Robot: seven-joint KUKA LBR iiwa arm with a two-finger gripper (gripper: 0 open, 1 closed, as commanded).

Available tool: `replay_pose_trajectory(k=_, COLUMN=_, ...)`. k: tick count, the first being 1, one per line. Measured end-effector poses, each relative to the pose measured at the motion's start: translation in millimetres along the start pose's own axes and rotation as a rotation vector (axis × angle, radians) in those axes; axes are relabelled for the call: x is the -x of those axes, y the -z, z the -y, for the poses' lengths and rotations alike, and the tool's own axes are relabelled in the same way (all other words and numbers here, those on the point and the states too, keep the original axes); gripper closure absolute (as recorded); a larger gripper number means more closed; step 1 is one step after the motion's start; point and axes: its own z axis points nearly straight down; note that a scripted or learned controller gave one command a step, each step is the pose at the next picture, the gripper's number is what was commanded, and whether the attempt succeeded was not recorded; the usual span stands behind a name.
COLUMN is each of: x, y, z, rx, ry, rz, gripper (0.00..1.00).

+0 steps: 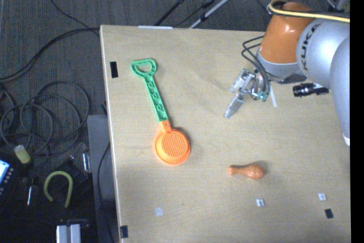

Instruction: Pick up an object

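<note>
surface: tan bench top | on it: green-handled orange strainer, orange drumstick-shaped toy

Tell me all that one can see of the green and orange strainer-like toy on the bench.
The toy strainer looks like plastic. It has a long green handle with a row of openings and a heart-shaped loop at its far end, and a round orange head with a fine mesh at its near end. It lies flat on the tan surface, handle slanting up and to the left in the camera view. Nothing else touches it; the gripper is off to its right.
</note>
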Motion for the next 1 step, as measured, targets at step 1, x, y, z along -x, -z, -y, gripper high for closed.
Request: replay_pose_trajectory(k=1, x=2.4, y=-0.4, z=45.2, rx=-0.004, ry=-0.624, rz=0.001, gripper=0.0)
